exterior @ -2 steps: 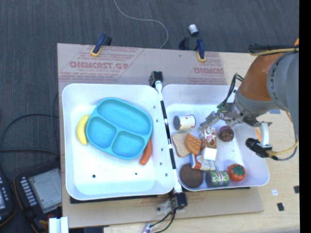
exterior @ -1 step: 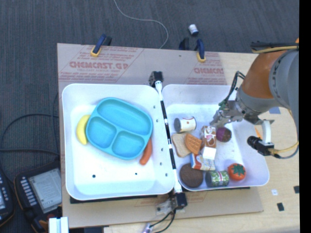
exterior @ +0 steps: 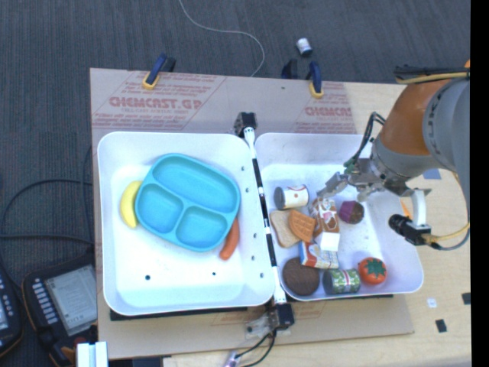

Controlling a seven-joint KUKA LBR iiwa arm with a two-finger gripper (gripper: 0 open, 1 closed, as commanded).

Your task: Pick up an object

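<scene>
Gripper (exterior: 334, 187): you see its fingers spread apart with nothing between them, low over the right bin (exterior: 397, 239), just above the snack packet (exterior: 328, 220).
Progress: no pick made yet; closing and lifting remain, by my judgement.
Nearest candidates: purple ball (exterior: 351, 212) right of the packet, white cup (exterior: 292, 197) left of it.
Obstruction: crowded pile; toast (exterior: 284, 228) and tomato (exterior: 372, 271) lie near the packet.
</scene>
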